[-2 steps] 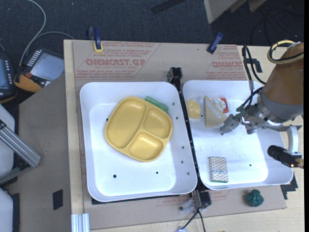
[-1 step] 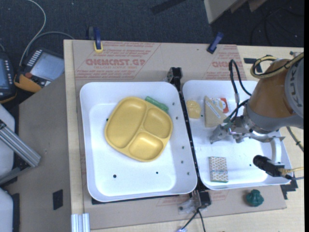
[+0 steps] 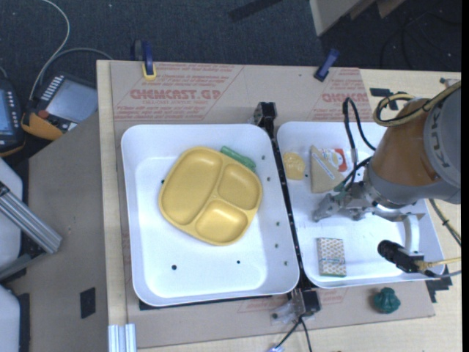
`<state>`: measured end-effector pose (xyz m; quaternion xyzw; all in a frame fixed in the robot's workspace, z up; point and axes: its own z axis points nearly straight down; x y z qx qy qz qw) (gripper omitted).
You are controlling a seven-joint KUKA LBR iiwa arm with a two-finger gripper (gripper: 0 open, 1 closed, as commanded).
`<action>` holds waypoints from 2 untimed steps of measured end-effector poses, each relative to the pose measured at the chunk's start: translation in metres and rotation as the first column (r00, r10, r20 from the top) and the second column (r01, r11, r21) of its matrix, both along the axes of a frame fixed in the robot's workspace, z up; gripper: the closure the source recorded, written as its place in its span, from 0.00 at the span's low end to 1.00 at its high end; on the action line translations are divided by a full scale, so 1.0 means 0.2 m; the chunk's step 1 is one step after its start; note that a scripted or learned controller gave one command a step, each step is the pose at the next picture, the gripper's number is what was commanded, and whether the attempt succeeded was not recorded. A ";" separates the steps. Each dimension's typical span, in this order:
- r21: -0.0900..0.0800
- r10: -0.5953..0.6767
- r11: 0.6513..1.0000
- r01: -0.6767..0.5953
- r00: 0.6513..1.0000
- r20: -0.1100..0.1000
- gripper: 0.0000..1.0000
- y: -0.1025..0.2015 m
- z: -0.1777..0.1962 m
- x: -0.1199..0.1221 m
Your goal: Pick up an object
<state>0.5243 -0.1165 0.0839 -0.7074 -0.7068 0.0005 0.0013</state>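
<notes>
The tool (image 3: 330, 210) hangs low in the right bin (image 3: 432, 266); I cannot tell its state. Next, descend onto the patterned packet (image 3: 331, 257).

The arm (image 3: 432, 141) enters from the right, orange band above the grey wrist. The gripper (image 3: 333, 205) points left and low; finger state cannot be determined.

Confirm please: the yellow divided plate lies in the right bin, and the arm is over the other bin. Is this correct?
Not quite. The camera view shows the yellow divided plate lying in the left bin, not the right one. The arm is over the other bin, the right bin.
</notes>
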 end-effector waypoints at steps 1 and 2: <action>-0.001 0.000 1.000 0.000 1.000 0.004 1.00 0.00 0.06 0.00; -0.003 0.002 1.000 -0.002 1.000 0.009 1.00 -0.01 0.36 0.05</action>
